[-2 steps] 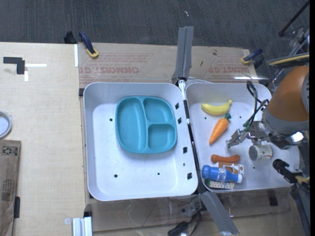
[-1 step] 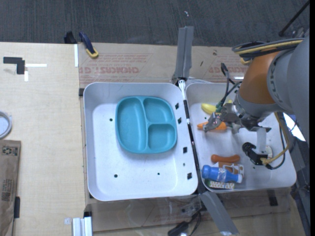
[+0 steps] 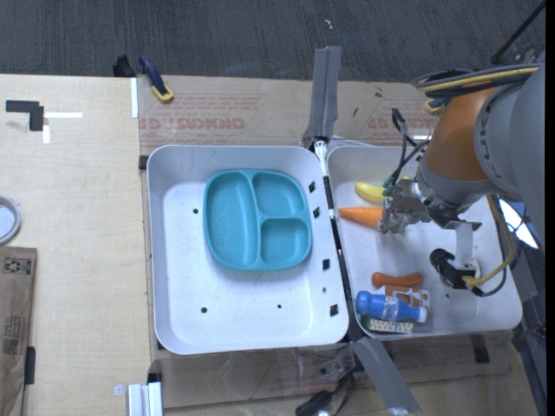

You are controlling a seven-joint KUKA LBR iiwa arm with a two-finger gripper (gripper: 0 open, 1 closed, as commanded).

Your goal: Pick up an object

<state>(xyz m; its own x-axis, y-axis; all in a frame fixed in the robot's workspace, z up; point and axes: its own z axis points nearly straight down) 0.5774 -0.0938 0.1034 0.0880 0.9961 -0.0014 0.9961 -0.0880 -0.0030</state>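
Note:
In the right bin lie an orange carrot, a yellow banana, a small orange sausage-shaped toy and a blue bottle with a printed label. My gripper is low in the right bin, at the carrot's right end and just below the banana. The wrist hides that end of the carrot, so I cannot see whether the gripper touches it. A teal divided plate lies in the left bin.
The divider wall between the two bins runs just left of the carrot. A grey post stands behind the bins. Black cables hang from the arm over the right bin's right half. A blue-and-yellow tool lies on the bench at the back left.

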